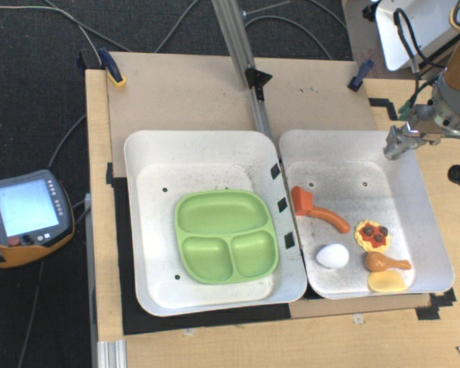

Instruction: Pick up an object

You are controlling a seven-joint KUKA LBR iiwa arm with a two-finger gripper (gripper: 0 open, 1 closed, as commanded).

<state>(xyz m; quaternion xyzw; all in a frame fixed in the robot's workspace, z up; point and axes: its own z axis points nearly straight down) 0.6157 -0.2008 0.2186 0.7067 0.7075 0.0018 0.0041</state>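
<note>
Two bins: the left bin (142, 205) holds one green tray (226, 234). The right bin (414, 205) holds five items low in the frame — orange tool (316, 210), white egg (332, 256), pizza toy (372, 235), drumstick (386, 263), yellow piece (387, 281). Its upper half is open. The gripper (397, 144) hangs over the upper-right rim — fingers' state unclear.
</note>
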